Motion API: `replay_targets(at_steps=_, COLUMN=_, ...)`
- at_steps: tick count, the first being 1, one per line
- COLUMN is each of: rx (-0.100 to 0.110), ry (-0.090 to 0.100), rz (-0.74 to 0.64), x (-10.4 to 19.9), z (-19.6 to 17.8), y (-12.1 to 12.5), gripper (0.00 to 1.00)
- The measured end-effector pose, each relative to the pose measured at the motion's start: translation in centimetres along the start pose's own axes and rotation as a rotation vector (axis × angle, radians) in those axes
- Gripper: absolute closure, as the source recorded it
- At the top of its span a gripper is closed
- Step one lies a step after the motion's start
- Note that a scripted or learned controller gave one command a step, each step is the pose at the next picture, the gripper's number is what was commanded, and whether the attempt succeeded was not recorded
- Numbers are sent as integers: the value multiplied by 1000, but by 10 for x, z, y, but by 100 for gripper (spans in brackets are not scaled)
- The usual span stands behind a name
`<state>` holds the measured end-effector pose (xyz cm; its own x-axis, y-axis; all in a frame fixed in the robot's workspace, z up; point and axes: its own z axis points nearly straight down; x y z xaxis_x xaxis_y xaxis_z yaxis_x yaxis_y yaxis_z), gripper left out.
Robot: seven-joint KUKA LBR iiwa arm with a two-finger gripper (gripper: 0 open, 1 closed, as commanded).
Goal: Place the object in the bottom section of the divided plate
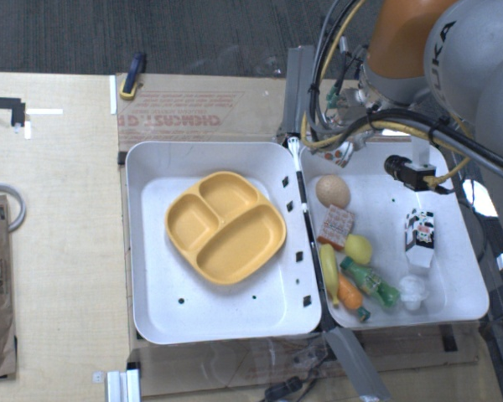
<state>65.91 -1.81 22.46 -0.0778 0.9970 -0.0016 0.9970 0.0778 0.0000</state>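
A yellow divided plate (226, 224) lies in the left bin (151, 300), with two small sections at its far side and one large section at its near right. My gripper (344, 152) hangs at the far left corner of the right bin (457, 308), just above a tan egg (333, 192). Cables and the wrist hide most of it, and I see nothing held in it. Below the egg lie a pink wafer pack (336, 224), a lemon (358, 248), a banana (328, 268), a carrot (349, 292) and a green bottle (370, 280).
A small milk carton (420, 237) and a clear cup (412, 291) stand at the right bin's right side. The arm and its cables (386, 128) cover the right bin's far edge. A divider wall (298, 208) separates the two bins.
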Motion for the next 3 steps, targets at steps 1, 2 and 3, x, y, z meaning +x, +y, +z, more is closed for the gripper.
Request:
replay_targets(at_steps=1, rx=5, ry=0, rz=36, x=93, z=35, y=-81, gripper=100)
replay_targets(at_steps=2, rx=5, ry=-1, rz=332, x=161, z=74, y=-72, gripper=100)
replay_targets(at_steps=3, rx=3, ry=-2, rz=346, x=251, z=5, y=-54, gripper=100)
